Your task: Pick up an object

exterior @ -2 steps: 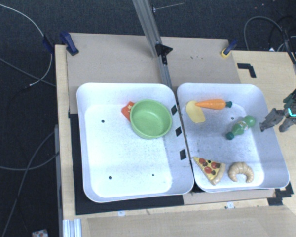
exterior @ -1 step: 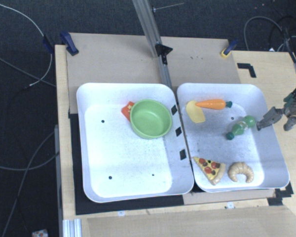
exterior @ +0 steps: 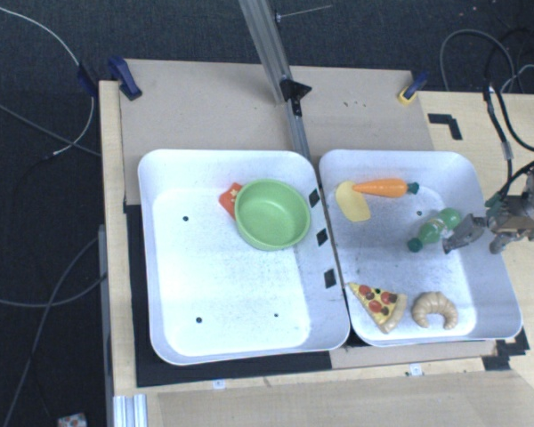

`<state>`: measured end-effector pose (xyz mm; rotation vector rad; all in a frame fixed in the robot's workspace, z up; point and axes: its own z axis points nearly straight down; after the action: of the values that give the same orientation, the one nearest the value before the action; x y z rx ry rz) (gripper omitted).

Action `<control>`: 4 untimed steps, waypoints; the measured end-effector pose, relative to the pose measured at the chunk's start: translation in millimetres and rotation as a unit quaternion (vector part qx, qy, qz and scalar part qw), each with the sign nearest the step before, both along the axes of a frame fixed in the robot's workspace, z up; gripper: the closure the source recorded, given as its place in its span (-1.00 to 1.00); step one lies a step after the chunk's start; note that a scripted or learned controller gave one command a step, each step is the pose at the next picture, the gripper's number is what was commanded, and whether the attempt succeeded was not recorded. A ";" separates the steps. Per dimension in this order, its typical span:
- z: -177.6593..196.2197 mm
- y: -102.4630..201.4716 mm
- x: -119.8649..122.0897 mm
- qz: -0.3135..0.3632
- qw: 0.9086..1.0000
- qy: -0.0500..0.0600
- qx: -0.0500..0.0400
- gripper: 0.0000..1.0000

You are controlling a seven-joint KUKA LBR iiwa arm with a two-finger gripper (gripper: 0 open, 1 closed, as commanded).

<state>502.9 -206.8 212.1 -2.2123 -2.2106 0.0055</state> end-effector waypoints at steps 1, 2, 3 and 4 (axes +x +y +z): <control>-58.6 0.3 8.1 0.000 1.000 -0.001 0.000 -1.00; -111.8 1.5 7.3 0.000 1.000 0.000 0.000 -1.00; -96.6 1.3 9.0 0.000 1.000 -0.004 0.000 1.00; -50.3 -2.8 5.5 0.000 1.000 -0.009 -0.004 1.00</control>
<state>508.3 -209.6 161.8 -2.2256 -2.2238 -0.0045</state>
